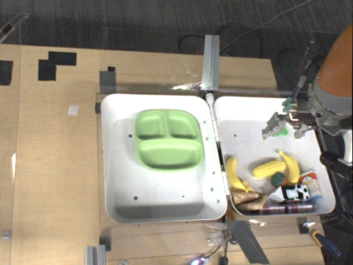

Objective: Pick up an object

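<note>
The left bin (pixel 113 159) holds a green divided plate (pixel 167 138). The right bin (pixel 242 115) holds bananas (pixel 273 169) and small packages (pixel 300 192) at its near side. The hand (pixel 284 127) hovers above its far side, fingers spread, pinching nothing.

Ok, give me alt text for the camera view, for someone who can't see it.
A grey robot arm reaches in from the right, its gripper over the right white bin with nothing visibly held. Below it in that bin's lower half lie bananas and other small items; the left bin holds a green divided plate.
</note>
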